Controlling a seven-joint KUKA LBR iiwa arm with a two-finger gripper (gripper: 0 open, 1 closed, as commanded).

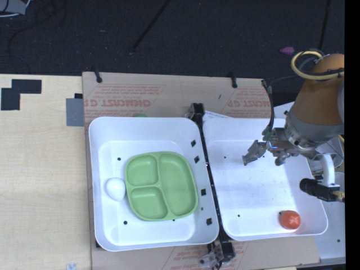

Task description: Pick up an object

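- The end effector [264,152] is hovering over the right bin [247,229], fingers spread open and gripping nothing.
- The red ball [289,219] is lying below and slightly right of it, well apart, near the bin's front right corner.
- Being round, the ball is offering no long axis to align with.
- The plate [161,185] and white ball [115,188] are sitting far left, in the other bin.

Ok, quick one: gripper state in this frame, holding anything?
Gripper: open, holding nothing, hanging over the right bin; the orange-red object lies apart near the bin's front corner.
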